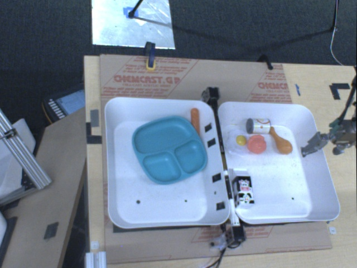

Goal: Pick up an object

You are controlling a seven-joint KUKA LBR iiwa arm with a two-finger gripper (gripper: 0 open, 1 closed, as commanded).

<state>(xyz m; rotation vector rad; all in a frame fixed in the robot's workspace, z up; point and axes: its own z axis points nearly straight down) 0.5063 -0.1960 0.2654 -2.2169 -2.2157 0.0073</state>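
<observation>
Grey two-finger gripper (pixel 312 146) hovers at the right white bin's (pixel 318 205) three o'clock rim, carrying nothing, finger state indeterminate, presumably staged for descent toward the round pink plastic disc (pixel 256 144) clustered at twelve o'clock

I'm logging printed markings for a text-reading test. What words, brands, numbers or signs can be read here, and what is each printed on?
"CHEMCAST GP": red print, partly blurred, on the brown board behind the left bin.
The same red print, only partly legible, on the board behind the right bin.
Red print on the board's front edge: too blurred to read.
Small black-and-white carton in the right bin: markings too small to read.
Small can: label unreadable.
</observation>
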